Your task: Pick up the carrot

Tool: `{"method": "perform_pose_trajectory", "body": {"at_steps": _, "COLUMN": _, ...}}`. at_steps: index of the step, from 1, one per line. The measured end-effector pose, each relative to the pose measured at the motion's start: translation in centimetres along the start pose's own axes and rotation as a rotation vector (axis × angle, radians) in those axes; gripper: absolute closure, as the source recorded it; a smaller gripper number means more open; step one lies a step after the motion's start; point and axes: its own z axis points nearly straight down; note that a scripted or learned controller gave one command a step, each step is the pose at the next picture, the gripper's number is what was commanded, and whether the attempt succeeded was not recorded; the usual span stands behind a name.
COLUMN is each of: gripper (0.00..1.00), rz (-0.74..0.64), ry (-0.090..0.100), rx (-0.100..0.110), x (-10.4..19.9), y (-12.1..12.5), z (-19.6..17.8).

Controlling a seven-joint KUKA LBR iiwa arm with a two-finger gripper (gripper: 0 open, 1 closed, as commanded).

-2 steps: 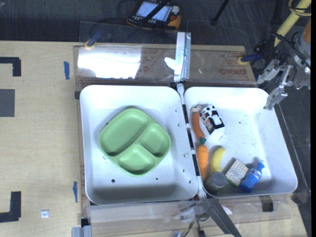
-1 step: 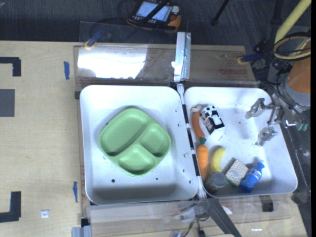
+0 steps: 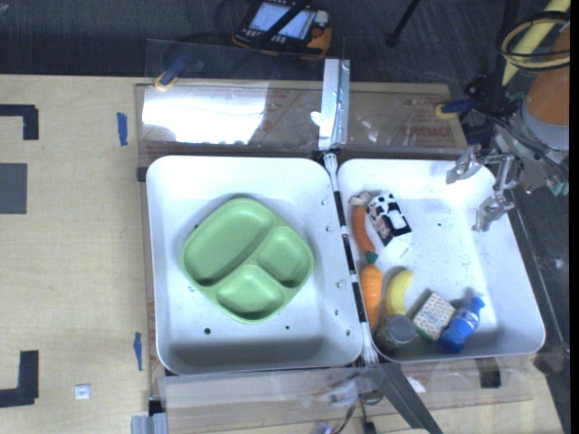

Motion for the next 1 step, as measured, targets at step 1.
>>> {"method": "perform_pose_trajectory", "body": {"at_steps": 1, "gripper": 0.0, "rz": -0.046, "ry": 0.0, "rx": -0.001, "x": -2.67, "y": 1.11, "z": -12.0}}
